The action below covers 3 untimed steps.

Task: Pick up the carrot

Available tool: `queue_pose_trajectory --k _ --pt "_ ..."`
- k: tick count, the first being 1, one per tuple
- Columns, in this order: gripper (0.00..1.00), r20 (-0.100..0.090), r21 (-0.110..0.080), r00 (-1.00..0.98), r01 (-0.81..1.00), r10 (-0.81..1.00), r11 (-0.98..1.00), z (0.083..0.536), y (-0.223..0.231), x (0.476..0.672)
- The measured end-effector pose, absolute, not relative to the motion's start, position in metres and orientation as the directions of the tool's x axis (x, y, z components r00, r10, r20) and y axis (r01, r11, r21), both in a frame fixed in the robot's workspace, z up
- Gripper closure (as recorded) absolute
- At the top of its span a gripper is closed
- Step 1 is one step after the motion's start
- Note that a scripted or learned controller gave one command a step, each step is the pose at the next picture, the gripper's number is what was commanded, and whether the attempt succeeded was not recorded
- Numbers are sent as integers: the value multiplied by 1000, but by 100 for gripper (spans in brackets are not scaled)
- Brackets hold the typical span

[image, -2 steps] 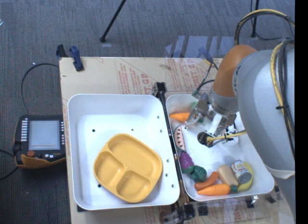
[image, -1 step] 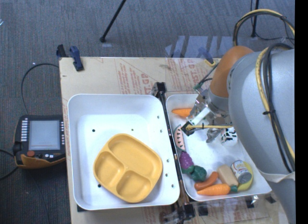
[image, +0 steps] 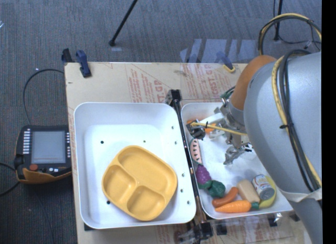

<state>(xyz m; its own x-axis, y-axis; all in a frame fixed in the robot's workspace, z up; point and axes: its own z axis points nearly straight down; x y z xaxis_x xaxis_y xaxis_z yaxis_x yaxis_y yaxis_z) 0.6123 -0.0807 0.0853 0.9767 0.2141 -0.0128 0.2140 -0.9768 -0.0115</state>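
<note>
While the carrot (image: 233, 207) waits untouched, the approach is underway.
Left bin (image: 89, 127) holds a yellow tray (image: 139, 182); the carrot lies at the right bin's (image: 210, 113) near edge. The gripper (image: 231, 143) hovers farther back, its state impossible to tell; it must descend toward the carrot.

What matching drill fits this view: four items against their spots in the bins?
Things:
1. yellow divided plate
2. carrot
3. tin can
4. watermelon slice

Places:
A. right bin, by its left wall
B. left bin
C. right bin, along its near edge
D. right bin, near right corner, under the arm

Pairs: 1-B, 2-C, 3-D, 4-A
</note>
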Motion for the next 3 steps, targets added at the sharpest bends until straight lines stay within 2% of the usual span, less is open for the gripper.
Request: queue_pose_trajectory --k 1,2,3 --pt "100 -21 -19 974 226 227 -974 94 -78 612" --pt "100 -10 -10 938 346 346 -938 86 -137 564" --pt "100 -2 -9 979 205 205 -979 189 -64 559"
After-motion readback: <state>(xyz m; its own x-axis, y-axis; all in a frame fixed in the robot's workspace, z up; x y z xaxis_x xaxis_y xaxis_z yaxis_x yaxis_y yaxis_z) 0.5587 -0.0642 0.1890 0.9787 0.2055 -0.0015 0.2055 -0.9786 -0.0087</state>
